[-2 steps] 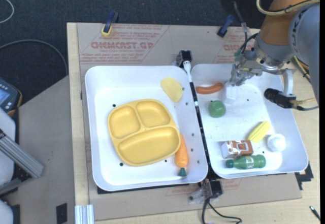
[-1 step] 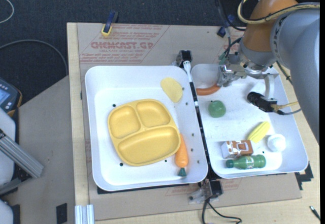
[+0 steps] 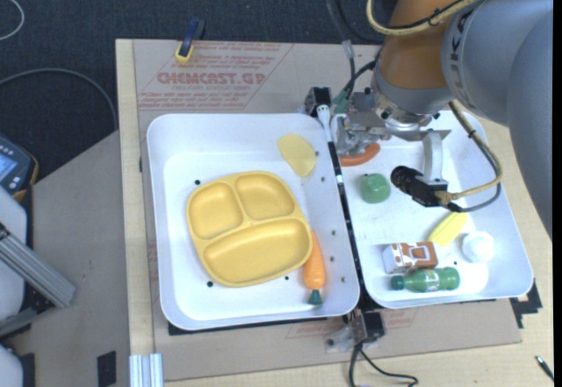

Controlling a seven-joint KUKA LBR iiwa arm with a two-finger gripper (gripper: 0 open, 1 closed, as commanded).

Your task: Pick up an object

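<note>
The arm (image 3: 474,34) is lowered over the right bin (image 3: 505,275), near the divider. Whether the jaws (image 3: 356,141) are open or closed cannot be told. An orange piece (image 3: 362,154) is seen just below them, touching or nearly so. A miss is judged likely: the piece lies flat against the wall, so it could be pushed rather than gripped. A green ball (image 3: 375,188) lies nearby.

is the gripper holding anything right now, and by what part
Cannot be told. The gripper is down at the right bin's far left corner, over an orange-red object, but the wrist hides any contact.
</note>
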